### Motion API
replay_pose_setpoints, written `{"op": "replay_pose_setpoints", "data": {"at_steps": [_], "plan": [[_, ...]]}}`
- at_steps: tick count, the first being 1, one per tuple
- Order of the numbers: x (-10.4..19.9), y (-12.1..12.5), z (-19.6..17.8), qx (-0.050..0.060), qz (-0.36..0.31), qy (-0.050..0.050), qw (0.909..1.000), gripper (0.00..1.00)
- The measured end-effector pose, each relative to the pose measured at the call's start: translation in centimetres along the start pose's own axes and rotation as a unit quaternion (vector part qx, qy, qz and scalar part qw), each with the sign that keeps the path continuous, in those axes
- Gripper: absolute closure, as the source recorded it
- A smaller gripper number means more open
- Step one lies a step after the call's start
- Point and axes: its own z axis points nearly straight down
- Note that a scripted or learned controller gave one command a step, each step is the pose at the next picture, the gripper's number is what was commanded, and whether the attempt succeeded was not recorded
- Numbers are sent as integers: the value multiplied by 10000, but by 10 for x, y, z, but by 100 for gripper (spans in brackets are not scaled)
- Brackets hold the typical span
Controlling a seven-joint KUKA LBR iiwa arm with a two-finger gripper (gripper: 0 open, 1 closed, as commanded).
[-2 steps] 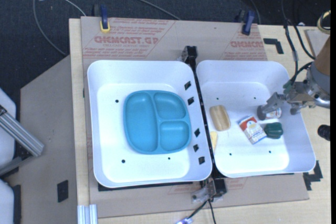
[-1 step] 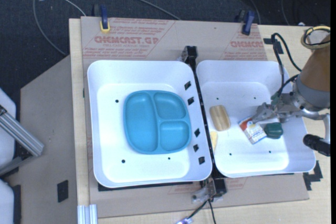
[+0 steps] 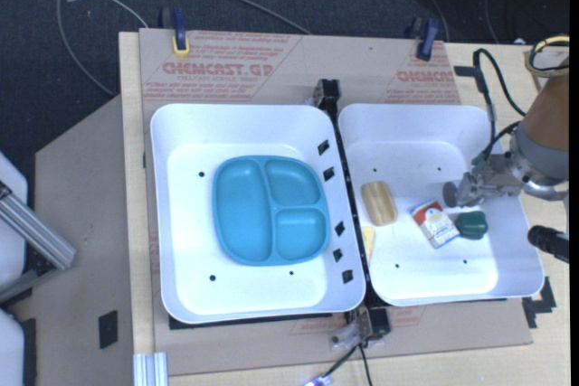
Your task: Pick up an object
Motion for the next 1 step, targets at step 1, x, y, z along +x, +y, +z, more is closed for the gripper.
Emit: {"op": "replay_pose_setpoints", "data": {"at_steps": [1], "plan": [[4, 9, -48, -24, -6, -14, 10000, 100]]}}
